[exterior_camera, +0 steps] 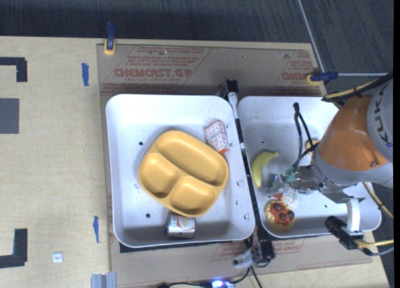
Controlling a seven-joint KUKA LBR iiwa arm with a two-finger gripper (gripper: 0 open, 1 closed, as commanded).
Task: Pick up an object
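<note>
I am reaching in from the right side of the surface [56,155] with my end effector [289,179] lowered into the right bin [275,109], near that bin's left wall. Whether it is spread or pressed together cannot be told from here, since the wrist and cabling are covering its tip.

Two candidate objects are lying close to it. A banana [262,165] is resting against the left wall of the right bin, curved along it, just beside my end effector. A round fruit [280,213], orange with dark marks, is sitting in the bin's near-left corner, just below my end effector. Neither is visibly pinched, so I judge that nothing is being held yet.

The left bin [125,118] is carrying a yellow divided tray [182,172] across its middle, with a small red-and-white packet [217,135] at the tray's far-right edge and a can [181,225] lying by the near wall.

My position suggests that I am targeting the banana or the round fruit, both crowded toward the wall, which is leaving little room for a clean approach.
</note>
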